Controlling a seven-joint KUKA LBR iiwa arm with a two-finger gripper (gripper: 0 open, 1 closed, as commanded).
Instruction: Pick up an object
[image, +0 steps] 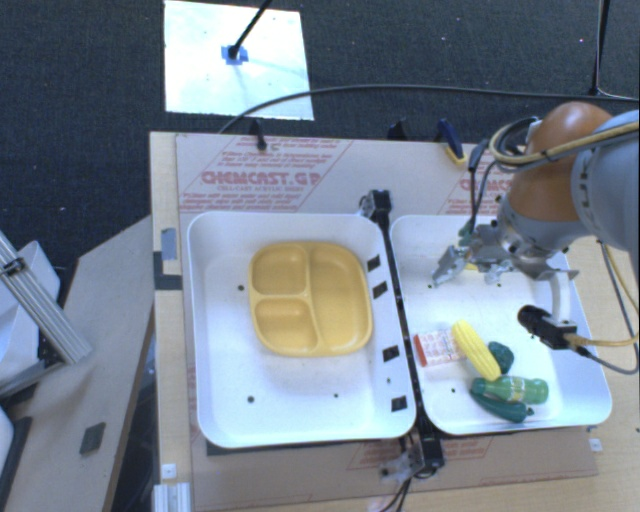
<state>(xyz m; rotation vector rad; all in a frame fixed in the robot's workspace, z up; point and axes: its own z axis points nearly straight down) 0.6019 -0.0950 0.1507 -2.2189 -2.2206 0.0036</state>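
Down in the right bin (590, 400), a yellow corn cob (475, 349) is lying beside a small red-and-white packet (436, 347), with green toy vegetables (510, 392) just past it. Farther back in that bin, the claw (470, 262) is hovering released, gripping nothing. Left of that bin, a yellow divided plate (308, 298) is sitting in the other bin (215, 400).

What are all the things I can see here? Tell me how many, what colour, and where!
Shallow plastic bins: two, white, side by side on the bench.
Divided plastic plate: one, yellow, in the left bin.
Toy corn cob: one, yellow, in the right bin, near its front.
Green toy vegetables: a small cluster, count unclear, beside the corn.
Small printed card: one, red and white, left of the corn.
Robot arm: one, grey with orange band, from the right.
Gripper: one, over the right bin's back part, holding nothing.
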